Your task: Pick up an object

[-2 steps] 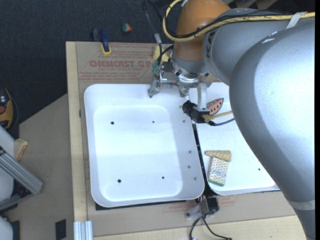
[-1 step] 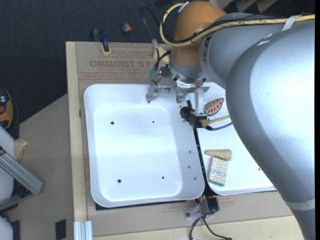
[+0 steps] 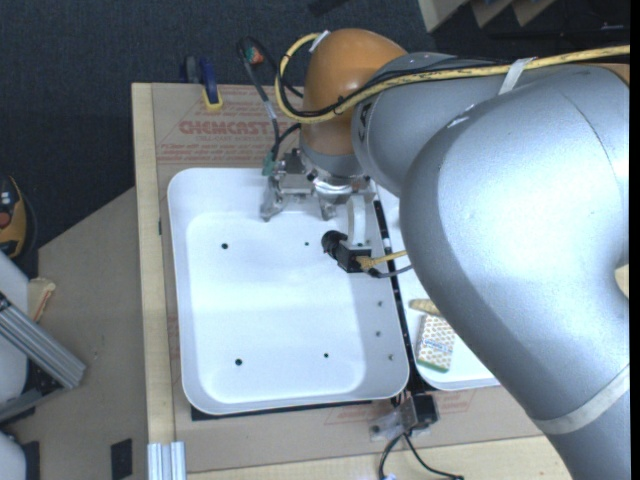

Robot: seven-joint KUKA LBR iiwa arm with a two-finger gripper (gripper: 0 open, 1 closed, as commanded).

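The tool hangs over the far edge of the left bin, just under the orange band of the arm. Its metal fingers point down to the bin's far wall, one near the left and one more to the right, with a gap between them; nothing is seen between them, but whether they stand wide or narrow I cannot tell from this angle. A black cable piece with a yellow end hangs beside the tool (it lies over the right rim of the left bin).

The left bin's floor is white and has some small dark holes. In the right bin, mostly covered by the big grey arm, lies a small flat packet with a dotted pattern, near the front left corner, and just behind it a tan strip, partly hidden under the arm. Both are well apart from the tool.

The bins rest on a brown cardboard sheet with red print, on the desk. A blue clamp sits at the sheet's far edge.
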